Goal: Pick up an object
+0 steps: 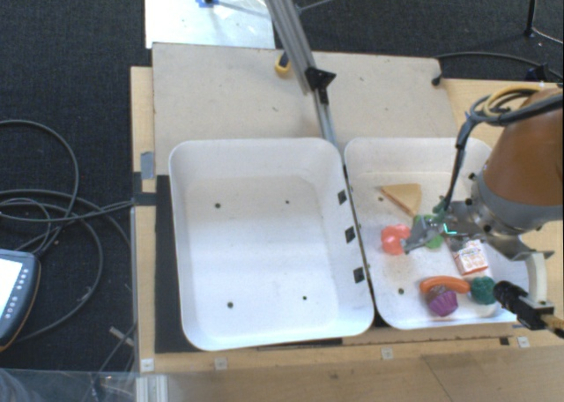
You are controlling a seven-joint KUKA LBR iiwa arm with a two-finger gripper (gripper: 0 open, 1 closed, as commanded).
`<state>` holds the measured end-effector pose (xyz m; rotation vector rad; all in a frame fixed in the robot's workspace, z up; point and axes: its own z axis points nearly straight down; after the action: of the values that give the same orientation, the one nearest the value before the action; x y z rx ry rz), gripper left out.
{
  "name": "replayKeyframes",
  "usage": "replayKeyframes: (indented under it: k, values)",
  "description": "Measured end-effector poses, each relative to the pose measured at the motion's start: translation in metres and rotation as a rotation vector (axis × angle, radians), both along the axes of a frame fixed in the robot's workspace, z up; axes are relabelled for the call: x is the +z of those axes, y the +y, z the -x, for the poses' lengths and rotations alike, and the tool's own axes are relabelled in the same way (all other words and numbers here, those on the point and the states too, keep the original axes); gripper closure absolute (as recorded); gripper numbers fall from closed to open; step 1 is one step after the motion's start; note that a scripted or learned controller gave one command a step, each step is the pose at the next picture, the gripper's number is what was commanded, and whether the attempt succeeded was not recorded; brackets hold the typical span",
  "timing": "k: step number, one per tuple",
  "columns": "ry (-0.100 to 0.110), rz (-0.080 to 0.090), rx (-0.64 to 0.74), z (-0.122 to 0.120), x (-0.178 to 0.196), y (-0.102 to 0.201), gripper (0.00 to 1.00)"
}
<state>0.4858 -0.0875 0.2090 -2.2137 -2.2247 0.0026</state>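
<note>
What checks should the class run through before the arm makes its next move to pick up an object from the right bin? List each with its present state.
1. Gripper is over the right bin: ok.
2. A target lies close: the red-orange piece sits beside the gripper: ok.
3. Something already held: cannot tell.
4. Neighbours leave room: the green piece is right at the gripper, crowding the red-orange piece: not ok.
5. Other objects lie apart: tan wedge, small red-and-white box, purple piece: ok.
</note>
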Motion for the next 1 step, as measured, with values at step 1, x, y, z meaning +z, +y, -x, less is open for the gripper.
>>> replayKeyframes:
  k: [1]
  values:
    - [-0.005, 0.0, -0.004, -0.001, 0.0019, 0.0, 0.0]
